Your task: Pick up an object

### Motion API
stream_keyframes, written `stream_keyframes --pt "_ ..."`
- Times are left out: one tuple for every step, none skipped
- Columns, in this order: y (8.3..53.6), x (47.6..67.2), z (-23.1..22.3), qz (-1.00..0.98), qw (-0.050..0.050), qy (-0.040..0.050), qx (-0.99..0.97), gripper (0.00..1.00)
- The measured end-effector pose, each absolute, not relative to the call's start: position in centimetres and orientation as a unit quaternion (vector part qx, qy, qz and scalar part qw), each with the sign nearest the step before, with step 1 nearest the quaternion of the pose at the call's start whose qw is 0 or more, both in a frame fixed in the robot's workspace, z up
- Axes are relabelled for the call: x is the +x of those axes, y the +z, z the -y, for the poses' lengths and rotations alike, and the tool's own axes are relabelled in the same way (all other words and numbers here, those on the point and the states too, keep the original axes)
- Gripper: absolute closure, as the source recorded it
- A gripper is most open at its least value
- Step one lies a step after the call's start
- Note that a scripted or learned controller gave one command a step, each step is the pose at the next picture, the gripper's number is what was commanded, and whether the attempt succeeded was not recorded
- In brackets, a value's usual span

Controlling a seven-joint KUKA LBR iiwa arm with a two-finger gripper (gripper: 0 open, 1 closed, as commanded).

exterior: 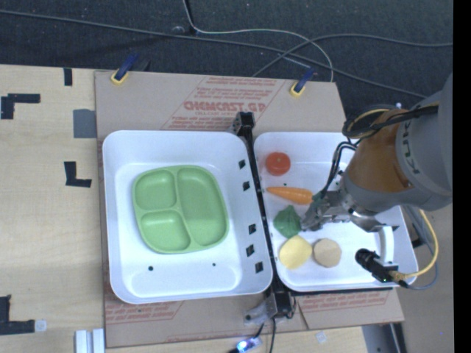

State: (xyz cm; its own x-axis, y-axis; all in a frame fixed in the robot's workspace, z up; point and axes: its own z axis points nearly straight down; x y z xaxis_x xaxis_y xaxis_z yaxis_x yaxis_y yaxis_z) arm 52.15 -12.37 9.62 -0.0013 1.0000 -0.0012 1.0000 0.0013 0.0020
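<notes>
- Two white bins sit side by side on the bench: the left bin in the middle of the frame, the right bin toward the right.
- Left bin holds a green divided plate, lying flat with three compartments.
- Right bin holds five small things: a red tomato near its upper left, an orange carrot just below it, a green leafy piece under the carrot, a yellow lemon and a tan round piece side by side near the bottom edge.
- My gripper hangs low over the right bin, just right of the green leafy piece and below the carrot's tip.
- Whether my jaws are spread or clenched I cannot tell; they are too small and dark here.
- My arm comes in from the right of the frame.
</notes>
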Motion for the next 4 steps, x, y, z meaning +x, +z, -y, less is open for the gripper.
stream_keyframes --pt "15.6 53.0 12.2 -0.708 0.001 0.0008 0.707 1.00" --pt "21.8 52.8 11.8 -0.708 0.002 0.0014 0.706 1.00" --pt "25.5 52.9 11.8 -0.708 0.001 0.0008 0.707 1.00" --pt "25.6 52.8 7.3 -0.709 -0.001 -0.0001 0.705 1.00"
